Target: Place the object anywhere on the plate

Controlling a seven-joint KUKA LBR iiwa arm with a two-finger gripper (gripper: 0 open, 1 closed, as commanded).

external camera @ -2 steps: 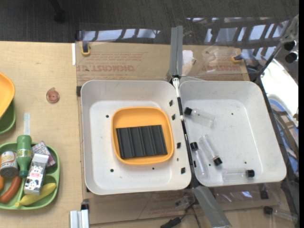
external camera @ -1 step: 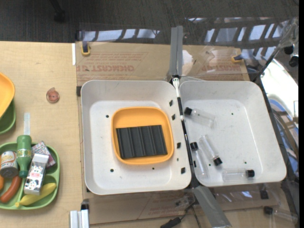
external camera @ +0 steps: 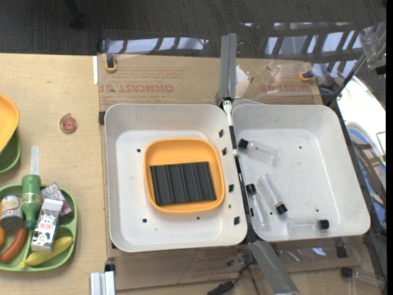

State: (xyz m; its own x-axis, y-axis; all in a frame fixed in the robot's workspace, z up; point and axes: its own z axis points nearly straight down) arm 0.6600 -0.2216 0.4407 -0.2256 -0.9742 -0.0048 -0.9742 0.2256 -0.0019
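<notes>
An orange plate rests in the middle of the left bin. A dark grey ribbed block lies flat on the plate and covers most of its centre. The right bin holds several clear vials with black caps: one near its upper left, two side by side by the left wall, and one along the front edge.
On the wooden bench to the left stand a green tray of toy food, a yellow bowl and a small pink disc. Cardboard lies under and behind both bins.
</notes>
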